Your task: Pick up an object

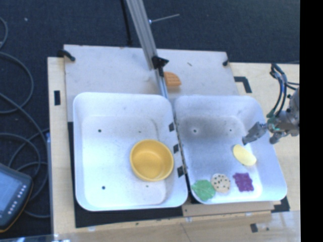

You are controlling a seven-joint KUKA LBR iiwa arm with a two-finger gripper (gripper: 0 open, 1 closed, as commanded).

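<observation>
Poised over the right bin (212,105), near its right wall: end effector (255,134), just above and beside the yellow oval piece (244,155). Nothing seen clamped in it. Spread or pressed together? Cannot tell from this slant (too small and too dark against the arm).

Likely target, judging by closeness: that yellow oval piece, lying alone on the bin floor. Further toward the front wall, in a row: green lump (203,189), spotted round piece (220,182), purple piece (244,181), the first two touching or nearly so. In the left bin (101,105), well apart: yellow bowl (151,159). On the bench behind both bins: orange object (172,79), outside either bin.

Risks from here:
- Descending off-centre and nudging the rounded yellow piece aside, so that closing catches nothing.
- Squeezing a smooth, curved surface and popping it out sideways.
- Clipping the right wall of the bin on the way down, given how near it stands.
- Lifting away with no catch and counting it a pick.
</observation>
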